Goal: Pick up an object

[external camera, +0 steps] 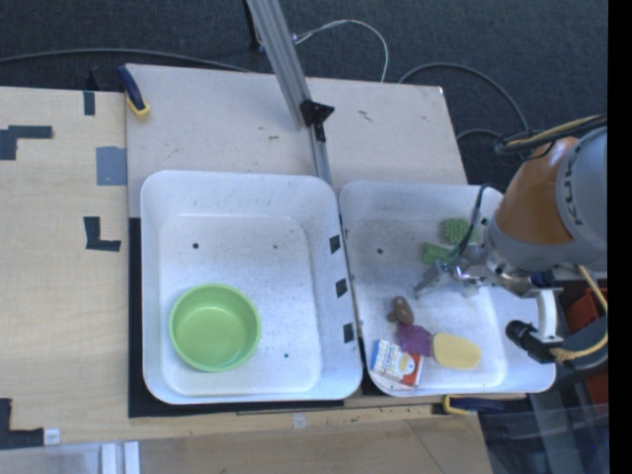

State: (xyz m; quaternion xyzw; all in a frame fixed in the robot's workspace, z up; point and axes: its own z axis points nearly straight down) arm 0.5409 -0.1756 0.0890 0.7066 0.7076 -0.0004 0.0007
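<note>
Over the right white plastic bin (513, 375), grey arm with orange band reaches in from right, two-finger metal gripper (432, 280) low, fingers spread, nothing between them. Right bin items: one green object (446, 240), one brown lump (401, 310), one purple piece (415, 340), one yellow oval (456, 351), one small carton (395, 363). Left white bin (163, 196): one round green bowl (214, 327).

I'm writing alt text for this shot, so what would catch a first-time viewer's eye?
Probably the bright green bowl, alone in the near left corner of the left bin. Next, the grey and orange arm reaching in from the right over the right bin, where a yellow piece, a purple piece and a small carton cluster near the front edge.
</note>
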